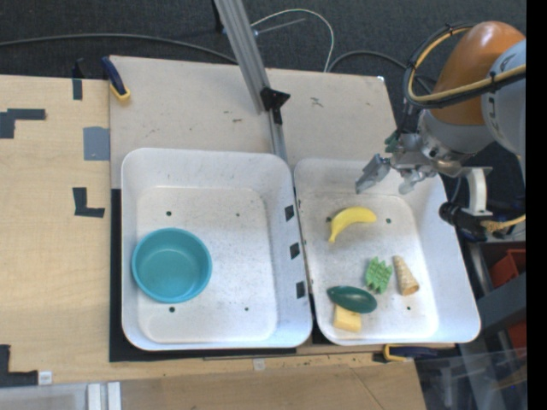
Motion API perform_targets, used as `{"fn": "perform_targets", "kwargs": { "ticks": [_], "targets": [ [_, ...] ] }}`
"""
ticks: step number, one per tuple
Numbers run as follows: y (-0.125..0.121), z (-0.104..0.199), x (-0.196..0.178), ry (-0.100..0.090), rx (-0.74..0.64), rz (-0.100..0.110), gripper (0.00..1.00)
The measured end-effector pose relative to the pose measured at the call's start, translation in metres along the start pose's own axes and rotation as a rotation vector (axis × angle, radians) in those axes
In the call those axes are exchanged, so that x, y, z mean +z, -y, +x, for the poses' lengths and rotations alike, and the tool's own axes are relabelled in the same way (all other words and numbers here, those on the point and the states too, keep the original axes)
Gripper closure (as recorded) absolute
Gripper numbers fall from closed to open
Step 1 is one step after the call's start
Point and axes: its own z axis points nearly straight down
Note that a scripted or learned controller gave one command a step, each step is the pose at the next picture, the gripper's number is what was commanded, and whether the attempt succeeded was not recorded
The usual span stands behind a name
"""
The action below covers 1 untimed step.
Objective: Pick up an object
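Banana (350, 221): yellow, curved, lying in right bin (444, 314); fingers (369, 178) spread, empty, above.

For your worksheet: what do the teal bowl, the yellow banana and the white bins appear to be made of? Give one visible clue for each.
Teal bowl: probably plastic, with a smooth, even colour and a soft sheen on its rim.
Yellow banana: likely a moulded plastic toy, uniformly bright and unblemished.
White bins: seemingly thin formed plastic, matte, with rounded corners and fine dark speckling.

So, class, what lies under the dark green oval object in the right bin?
A yellow block pokes out beneath the dark green oval object; the part of the block under the oval is covered.
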Motion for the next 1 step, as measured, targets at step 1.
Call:
{"fn": "perform_targets", "kwargs": {
  "ticks": [1],
  "targets": [
    [0.0000, 0.0000, 0.0000, 0.000, 0.000, 0.000, 0.00]
  ]
}}
